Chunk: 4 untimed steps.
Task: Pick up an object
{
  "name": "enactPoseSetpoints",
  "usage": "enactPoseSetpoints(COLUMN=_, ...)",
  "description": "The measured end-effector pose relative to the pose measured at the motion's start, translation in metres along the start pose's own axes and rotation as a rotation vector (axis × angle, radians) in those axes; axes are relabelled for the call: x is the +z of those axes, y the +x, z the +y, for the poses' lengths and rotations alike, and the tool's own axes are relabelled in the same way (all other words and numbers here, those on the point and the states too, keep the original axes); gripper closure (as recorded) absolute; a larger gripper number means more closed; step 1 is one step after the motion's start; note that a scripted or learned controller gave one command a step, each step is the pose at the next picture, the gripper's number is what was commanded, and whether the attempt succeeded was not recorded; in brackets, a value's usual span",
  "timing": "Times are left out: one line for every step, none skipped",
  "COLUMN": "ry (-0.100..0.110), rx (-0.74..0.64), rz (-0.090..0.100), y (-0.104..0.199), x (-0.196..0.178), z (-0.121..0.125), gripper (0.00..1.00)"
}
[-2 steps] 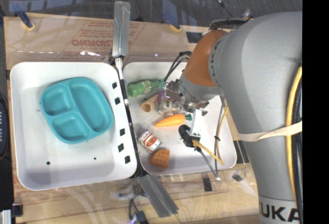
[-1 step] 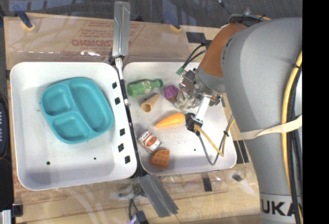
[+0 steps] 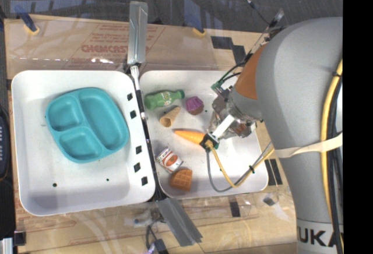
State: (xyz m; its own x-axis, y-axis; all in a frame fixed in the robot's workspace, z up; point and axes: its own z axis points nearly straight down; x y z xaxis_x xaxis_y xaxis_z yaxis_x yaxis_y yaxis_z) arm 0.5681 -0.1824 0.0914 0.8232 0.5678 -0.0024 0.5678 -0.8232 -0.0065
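Observation:
The right bin (image 3: 245, 186) holds several small things: a green bottle (image 3: 164, 98), a purple block (image 3: 194, 105), a tan cone (image 3: 170, 115), an orange carrot (image 3: 186, 136), a red and white can (image 3: 169, 159) and an orange waffle piece (image 3: 182, 179). My gripper (image 3: 228, 117) hangs low over the right half of this bin, just right of the carrot's thick end and of the purple block. The wrist hides its tips. I see nothing held in it.
The left bin (image 3: 29, 189) holds a teal divided plate (image 3: 87, 123). A metal divider (image 3: 137, 43) with black clips runs between the bins. The grey arm (image 3: 303, 107) covers the right bin's right edge.

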Motion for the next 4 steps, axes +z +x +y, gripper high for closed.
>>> enactPoseSetpoints(ry=-0.003, rx=0.303, rz=0.003, y=0.039, x=-0.001, z=0.057, gripper=1.00)
enactPoseSetpoints(ry=-0.004, rx=0.393, rz=0.005, y=0.047, x=-0.002, z=0.063, gripper=1.00)
enactPoseSetpoints(ry=-0.002, rx=0.384, rz=0.003, y=0.049, x=-0.011, z=0.061, gripper=1.00)
enactPoseSetpoints(ry=0.000, rx=0.393, rz=0.002, y=0.049, x=-0.001, z=0.064, gripper=1.00)
